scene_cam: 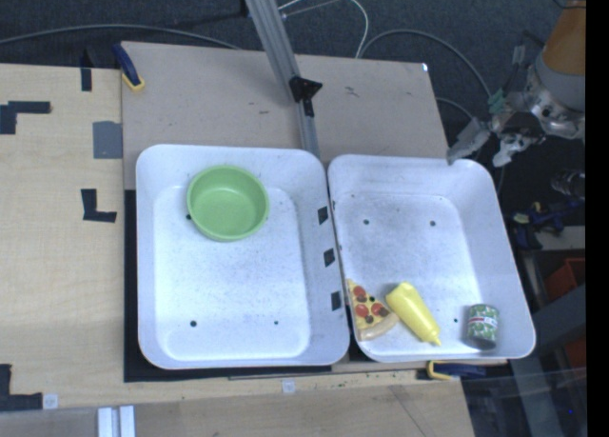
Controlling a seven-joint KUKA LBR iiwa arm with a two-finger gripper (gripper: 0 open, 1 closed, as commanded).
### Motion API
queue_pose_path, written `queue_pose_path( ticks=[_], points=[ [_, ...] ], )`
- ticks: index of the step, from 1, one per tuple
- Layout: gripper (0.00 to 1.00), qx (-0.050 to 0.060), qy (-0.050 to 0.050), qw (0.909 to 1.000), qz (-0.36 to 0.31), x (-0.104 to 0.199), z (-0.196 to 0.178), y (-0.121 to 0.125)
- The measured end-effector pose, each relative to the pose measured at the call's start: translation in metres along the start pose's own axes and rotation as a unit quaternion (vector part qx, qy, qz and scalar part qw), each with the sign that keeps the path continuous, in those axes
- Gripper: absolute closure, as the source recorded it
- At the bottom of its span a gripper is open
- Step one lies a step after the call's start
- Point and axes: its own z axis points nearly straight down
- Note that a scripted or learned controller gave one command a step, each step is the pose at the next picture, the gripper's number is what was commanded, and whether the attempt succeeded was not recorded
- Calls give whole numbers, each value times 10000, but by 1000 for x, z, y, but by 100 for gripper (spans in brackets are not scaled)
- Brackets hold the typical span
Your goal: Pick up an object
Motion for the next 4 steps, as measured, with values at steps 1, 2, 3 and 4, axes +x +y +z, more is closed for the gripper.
queue_pose_path(
  ticks=[1, 2, 3, 4],
  points=[
    [0, 2, -2, 10000, 0, 0, 0, 0],
    [0, 31, 7, 10000, 5, 1, 59, -10],
    [0, 25, 3, 10000, 5, -3, 105, -14],
    [0, 26, 5, 10000, 2, -1, 149, -17]
  ],
)
